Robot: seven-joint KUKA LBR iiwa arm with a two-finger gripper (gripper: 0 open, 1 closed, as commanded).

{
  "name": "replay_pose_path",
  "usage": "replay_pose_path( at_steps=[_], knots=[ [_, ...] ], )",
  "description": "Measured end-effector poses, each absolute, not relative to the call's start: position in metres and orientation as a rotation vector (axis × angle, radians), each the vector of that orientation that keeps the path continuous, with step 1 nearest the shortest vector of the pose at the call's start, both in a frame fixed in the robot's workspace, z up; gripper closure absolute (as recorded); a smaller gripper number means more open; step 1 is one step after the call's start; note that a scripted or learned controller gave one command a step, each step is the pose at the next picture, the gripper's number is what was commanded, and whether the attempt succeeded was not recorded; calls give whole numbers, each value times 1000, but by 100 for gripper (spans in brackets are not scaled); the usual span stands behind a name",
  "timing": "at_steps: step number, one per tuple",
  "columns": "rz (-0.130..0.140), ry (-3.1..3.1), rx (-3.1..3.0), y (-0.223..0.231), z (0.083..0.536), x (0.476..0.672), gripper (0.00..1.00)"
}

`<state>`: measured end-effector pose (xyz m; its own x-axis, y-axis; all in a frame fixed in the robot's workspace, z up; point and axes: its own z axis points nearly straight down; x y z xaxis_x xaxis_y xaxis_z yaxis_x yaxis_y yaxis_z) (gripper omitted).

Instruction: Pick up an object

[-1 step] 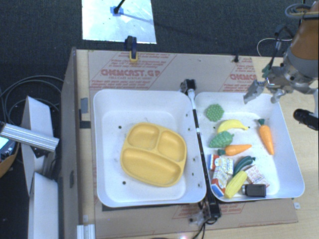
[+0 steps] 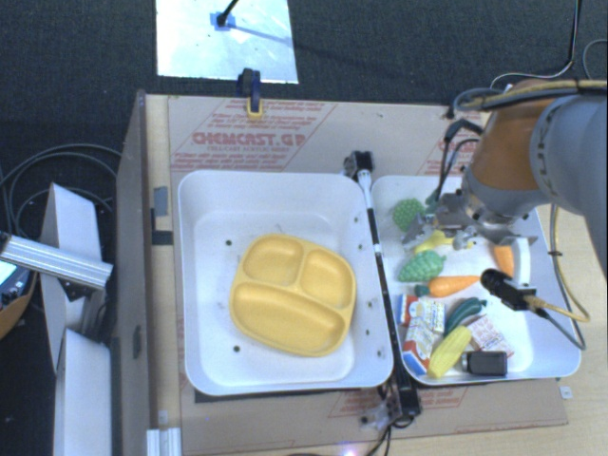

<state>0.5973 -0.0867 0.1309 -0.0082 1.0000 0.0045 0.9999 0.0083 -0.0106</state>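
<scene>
A cardboard-topped bench [image 2: 285, 126] on dark carpet is seen bearing two white bins. The right bin [image 2: 556, 350] is entered from the right by the grey, orange-banded arm [image 2: 532, 141], its gripper [image 2: 446, 231] lowered among toy foods. A yellow item [image 2: 432, 240] is seen at the fingers; whether it is gripped cannot be told. Green pieces [image 2: 410, 213] lie just beside, an orange carrot [image 2: 454, 284] just below. A yellow tray [image 2: 293, 293] is held by the left bin [image 2: 204, 255].

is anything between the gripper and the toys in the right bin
Nothing visible does. The gripper hangs low over the right bin, right beside the green toys and the small yellow piece, with the orange carrot just below it.
</scene>
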Motion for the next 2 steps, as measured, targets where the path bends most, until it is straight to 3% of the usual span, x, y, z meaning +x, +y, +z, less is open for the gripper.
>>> replay_pose_path(
  at_steps=[1,2],
  knots=[
    [3,-2220,-2219,-96,82,592,0],
    [32,-2204,-2206,-103,83,665,0]
  ],
)
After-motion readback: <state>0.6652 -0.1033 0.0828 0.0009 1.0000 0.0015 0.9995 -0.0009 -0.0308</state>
